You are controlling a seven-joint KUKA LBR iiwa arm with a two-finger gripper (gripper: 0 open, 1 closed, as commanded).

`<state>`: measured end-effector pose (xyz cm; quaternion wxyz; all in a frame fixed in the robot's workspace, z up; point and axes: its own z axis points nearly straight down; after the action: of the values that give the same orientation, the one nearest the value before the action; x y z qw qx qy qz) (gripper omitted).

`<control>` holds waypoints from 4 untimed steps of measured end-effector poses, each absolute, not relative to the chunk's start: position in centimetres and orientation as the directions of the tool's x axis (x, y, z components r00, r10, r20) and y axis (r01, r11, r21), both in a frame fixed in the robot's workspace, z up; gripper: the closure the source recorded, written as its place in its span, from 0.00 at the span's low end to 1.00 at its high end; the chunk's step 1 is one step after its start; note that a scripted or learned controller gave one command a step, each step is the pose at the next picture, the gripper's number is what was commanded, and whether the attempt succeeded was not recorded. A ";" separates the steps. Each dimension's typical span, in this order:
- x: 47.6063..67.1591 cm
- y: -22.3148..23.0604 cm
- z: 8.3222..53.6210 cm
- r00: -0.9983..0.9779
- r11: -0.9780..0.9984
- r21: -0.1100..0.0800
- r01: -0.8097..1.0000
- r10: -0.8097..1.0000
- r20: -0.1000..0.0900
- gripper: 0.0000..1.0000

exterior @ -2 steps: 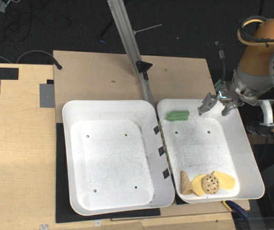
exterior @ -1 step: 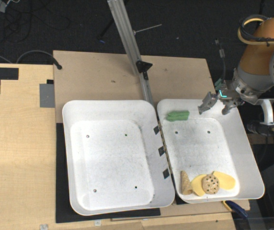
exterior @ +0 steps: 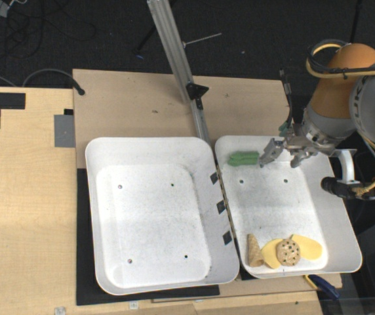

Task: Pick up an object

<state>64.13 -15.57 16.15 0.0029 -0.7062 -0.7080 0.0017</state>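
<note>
Green object (exterior: 243, 158) unsecured at far edge of right bin (exterior: 345, 241); gripper (exterior: 282, 155) poised just beside it, jaws apart and holding nothing
The green object lies flat near the bin's far-left corner, close to the wall and to the divider shared with the left bin (exterior: 102, 176). The gripper hangs just to its right, fingers spread. At the bin's near edge sit a yellow piece (exterior: 307, 247), a round speckled cookie-like item (exterior: 288, 251) and a tan cone-shaped piece (exterior: 254, 251), well apart from the gripper. Judgement: the approach step is in hand. To do it well, shift the wrist left until the fingers straddle the green object across its narrow side, descend fully to the bin floor, then close; the nearby wall leaves little room, so a finger may catch the rim or push the object aside
</note>
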 end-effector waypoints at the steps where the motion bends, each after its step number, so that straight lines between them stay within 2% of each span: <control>1: 64.9 -15.0 10.6 -0.004 0.004 -0.007 1.000 1.000 0.002 0.00; 2: 64.8 -14.9 9.0 -0.006 0.006 -0.005 1.000 1.000 0.001 0.00; 3: 64.9 -14.9 10.1 -0.006 0.006 -0.005 1.000 1.000 0.001 1.00; 4: 65.1 -14.9 14.4 -0.003 0.003 0.002 1.000 1.000 0.000 1.00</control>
<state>65.11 -14.91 14.40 -0.0009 -0.7061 -0.7081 -0.0006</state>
